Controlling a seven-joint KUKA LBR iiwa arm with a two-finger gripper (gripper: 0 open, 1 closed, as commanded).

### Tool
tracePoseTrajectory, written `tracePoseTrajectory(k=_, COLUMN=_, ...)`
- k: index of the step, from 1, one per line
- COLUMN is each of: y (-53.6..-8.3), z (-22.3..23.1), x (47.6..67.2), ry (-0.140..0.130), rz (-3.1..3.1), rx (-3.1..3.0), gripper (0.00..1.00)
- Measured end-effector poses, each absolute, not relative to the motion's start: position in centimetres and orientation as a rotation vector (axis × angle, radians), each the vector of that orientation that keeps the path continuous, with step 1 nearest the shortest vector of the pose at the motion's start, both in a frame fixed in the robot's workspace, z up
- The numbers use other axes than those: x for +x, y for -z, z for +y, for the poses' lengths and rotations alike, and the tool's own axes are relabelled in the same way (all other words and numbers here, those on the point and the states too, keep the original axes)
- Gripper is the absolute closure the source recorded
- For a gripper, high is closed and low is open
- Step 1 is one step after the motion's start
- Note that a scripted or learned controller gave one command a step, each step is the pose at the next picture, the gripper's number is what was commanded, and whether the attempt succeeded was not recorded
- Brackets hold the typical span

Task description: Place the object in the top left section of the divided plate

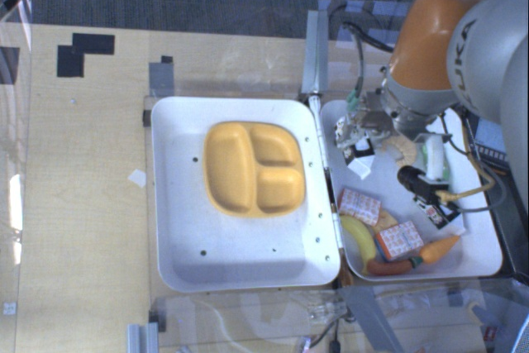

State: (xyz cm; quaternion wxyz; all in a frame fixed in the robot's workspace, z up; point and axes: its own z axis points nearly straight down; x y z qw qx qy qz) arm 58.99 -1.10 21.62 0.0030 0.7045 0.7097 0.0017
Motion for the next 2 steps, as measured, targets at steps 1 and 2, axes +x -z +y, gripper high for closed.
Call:
tracePoseTrajectory(k=1, y=-18.56, z=3.68, x=65.50, ry=-0.006, rz=2.291, rx=2.143, gripper=1.00)
tracePoseTrajectory(k=2, y=-18.56, z=3.65, x=65.49, ry=-0.005, rz=2.291, rx=2.143, gripper=0.00)
